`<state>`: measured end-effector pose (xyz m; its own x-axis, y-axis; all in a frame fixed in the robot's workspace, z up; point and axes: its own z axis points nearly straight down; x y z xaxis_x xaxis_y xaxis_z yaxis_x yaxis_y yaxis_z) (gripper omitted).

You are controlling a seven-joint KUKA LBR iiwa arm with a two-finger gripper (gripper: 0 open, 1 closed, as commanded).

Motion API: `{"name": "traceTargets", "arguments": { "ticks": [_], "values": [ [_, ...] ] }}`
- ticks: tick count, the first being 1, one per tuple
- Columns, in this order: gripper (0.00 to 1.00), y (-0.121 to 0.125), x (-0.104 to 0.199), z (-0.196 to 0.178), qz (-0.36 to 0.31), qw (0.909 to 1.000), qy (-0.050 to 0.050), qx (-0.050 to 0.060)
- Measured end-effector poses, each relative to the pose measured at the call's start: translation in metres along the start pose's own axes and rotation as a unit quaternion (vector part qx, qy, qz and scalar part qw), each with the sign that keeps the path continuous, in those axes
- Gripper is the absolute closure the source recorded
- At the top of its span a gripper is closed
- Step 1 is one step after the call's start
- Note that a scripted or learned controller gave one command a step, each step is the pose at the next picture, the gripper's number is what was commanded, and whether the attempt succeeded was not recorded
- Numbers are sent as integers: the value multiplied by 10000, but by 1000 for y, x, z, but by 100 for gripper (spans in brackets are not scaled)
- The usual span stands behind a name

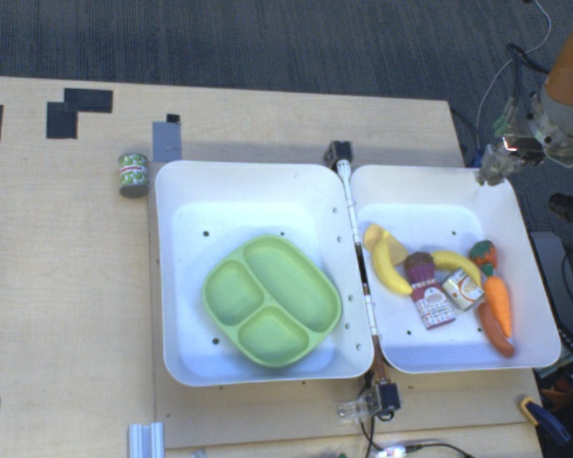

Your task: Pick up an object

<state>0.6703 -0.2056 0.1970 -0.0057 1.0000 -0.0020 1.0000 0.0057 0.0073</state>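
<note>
The gripper (494, 167) hangs at about two o'clock in the camera view, just over the far right corner of the right bin (456, 210). It is small and blurred here; whether it is wide or narrow cannot be told, and nothing shows in its grasp. Above it the arm's orange band (570, 70) runs off the right edge.

The graspable things lie in the right bin, toward four o'clock of the view. A yellow toy banana (388, 260) curves along the bin's left side, with a second, slimmer banana (456, 263) to its right. Between them sits a dark purple, roundish piece (419, 266). Touching it at six o'clock is a small red-and-white carton (434, 307), and just beside that a small tan carton (464, 290); both bear printing too small to read. An orange carrot (498, 307) lies along the right side, a red sausage-like piece (494, 334) against it, and a red-and-green piece (483, 254) at its twelve o'clock end.

The left bin (186, 265) holds a light green divided plate (272, 300) with three compartments. Outside the bins, at ten o'clock, a small can with a green patterned label (133, 174), unreadable, lies on the wooden bench (67, 303).
</note>
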Motion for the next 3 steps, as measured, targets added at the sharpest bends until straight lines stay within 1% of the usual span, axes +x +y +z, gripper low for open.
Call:
{"name": "traceTargets", "arguments": {
  "ticks": [1, 2, 3],
  "values": [
    [0, 0, 0, 1, 1, 10000, 2, 11],
    [0, -18, 20, 111, 0, 10000, 5, 13],
    [0, -74, 59, 110, 12, 10000, 12, 16]
  ]
}}
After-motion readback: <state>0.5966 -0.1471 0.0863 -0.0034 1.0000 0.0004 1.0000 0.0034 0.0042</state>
